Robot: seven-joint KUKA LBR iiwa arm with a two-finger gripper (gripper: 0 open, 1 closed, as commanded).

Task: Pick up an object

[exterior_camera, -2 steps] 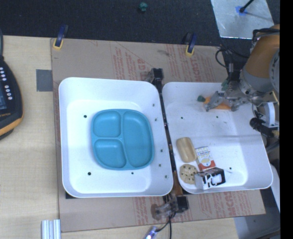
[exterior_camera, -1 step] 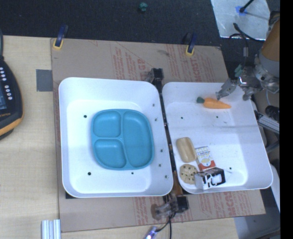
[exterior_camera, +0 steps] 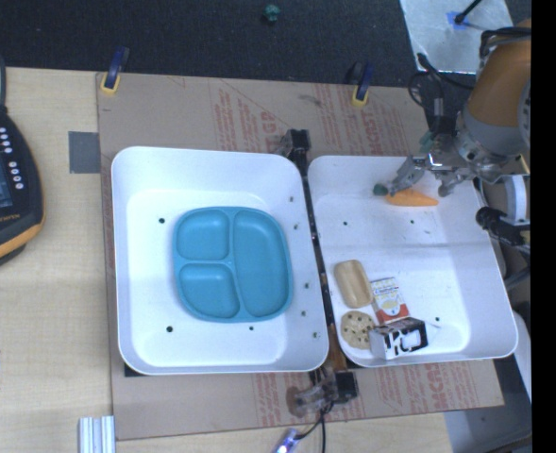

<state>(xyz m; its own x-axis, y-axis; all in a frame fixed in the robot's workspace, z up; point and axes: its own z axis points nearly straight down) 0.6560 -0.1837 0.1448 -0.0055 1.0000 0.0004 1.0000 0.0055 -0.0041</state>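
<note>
Two white bins are sitting on the counter; the right one is holding five items. The pincer is hanging spread open just above the orange carrot

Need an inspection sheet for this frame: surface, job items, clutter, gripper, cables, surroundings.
Surface: cardboard sheet clamped over a wooden bench, bearing the left bin and right bin.
Job's things: right bin holds a toy carrot at the far wall, and a bread piece, cookie, small carton and black-and-white box at the near side.
Clutter: blue divided plate in the left bin.
Gripper: gripper just above the carrot; finger state unclear.
Cables: dark cables by the wrist.
Surroundings: teach pendant at left.
</note>
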